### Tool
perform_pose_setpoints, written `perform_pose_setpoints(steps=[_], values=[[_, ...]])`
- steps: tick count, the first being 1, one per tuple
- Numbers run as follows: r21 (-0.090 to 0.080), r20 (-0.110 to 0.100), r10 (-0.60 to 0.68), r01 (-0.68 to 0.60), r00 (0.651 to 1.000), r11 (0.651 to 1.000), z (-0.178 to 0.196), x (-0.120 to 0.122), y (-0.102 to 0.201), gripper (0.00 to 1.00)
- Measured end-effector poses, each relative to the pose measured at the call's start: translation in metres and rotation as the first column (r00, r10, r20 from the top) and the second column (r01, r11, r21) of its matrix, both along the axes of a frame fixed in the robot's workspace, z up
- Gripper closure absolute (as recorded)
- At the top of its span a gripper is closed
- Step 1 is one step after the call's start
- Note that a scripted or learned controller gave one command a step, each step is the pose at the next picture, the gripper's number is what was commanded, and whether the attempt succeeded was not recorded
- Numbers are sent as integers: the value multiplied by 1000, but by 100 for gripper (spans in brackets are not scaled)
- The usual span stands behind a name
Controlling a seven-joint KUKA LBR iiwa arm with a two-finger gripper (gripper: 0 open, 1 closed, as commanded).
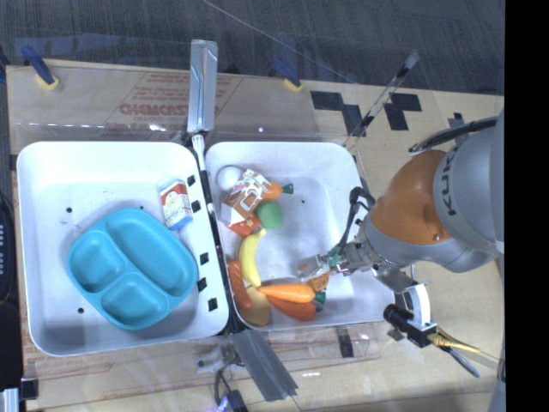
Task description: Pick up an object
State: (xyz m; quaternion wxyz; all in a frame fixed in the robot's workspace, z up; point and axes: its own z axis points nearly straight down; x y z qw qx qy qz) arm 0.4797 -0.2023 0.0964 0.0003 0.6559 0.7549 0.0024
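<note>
The right bin [330, 166] holds a pile of toy food along its left side. A yellow banana [250, 260] lies upright in the view, with a green lime [271, 215] above it and an orange-and-white carton [244, 199] above that. An orange carrot [288, 294] lies across the bin's front. My gripper [324, 264] is low in the right bin, just above the carrot's right end and to the right of the banana. The orange band of the arm [412, 211] hangs over the bin's right rim.
The left bin [43, 178] holds a blue divided tray [129, 266] and a small red-and-white carton [175, 202] near the divider. A white ball [227, 177] sits at the back left of the right bin. A tan item [257, 314] lies under the carrot.
</note>
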Motion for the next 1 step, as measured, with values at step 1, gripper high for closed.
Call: perform_pose_setpoints(steps=[1], values=[[-3,4,-3,3,1000,1000,157,0,68,100]])
